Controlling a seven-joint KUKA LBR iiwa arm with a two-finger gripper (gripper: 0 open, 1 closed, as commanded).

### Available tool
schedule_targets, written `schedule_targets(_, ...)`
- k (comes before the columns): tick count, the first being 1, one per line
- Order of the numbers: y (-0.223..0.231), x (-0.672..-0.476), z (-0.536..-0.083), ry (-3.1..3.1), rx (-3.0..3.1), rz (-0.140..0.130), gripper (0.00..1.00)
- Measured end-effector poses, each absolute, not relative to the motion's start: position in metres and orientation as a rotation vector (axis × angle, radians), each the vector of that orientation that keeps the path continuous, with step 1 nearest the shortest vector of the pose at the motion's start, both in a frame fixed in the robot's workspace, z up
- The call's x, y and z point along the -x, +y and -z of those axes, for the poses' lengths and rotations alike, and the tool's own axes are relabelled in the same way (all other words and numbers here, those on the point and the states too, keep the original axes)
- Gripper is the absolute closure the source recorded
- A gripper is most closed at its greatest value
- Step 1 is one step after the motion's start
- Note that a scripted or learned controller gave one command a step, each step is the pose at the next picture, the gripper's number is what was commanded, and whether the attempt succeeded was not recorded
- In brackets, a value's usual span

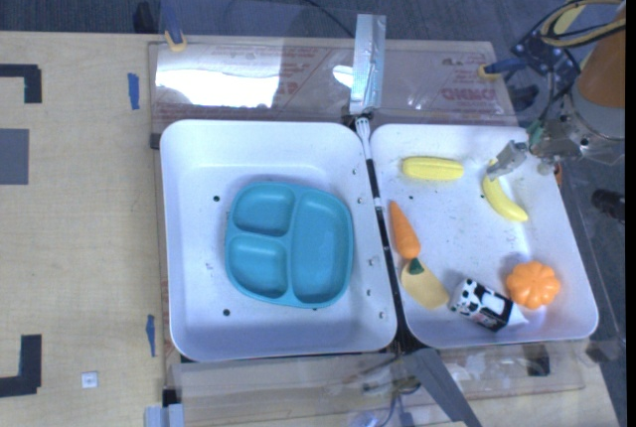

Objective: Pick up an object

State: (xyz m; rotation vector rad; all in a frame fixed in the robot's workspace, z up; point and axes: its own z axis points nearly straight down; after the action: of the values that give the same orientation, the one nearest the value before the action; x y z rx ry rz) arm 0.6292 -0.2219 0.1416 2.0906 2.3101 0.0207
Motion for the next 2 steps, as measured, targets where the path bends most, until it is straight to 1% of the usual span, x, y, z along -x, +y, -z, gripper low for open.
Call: schedule_targets(2, -0.2223, -0.6308, -0.1397, 2.376, -1.990, -0.030, 0.00)
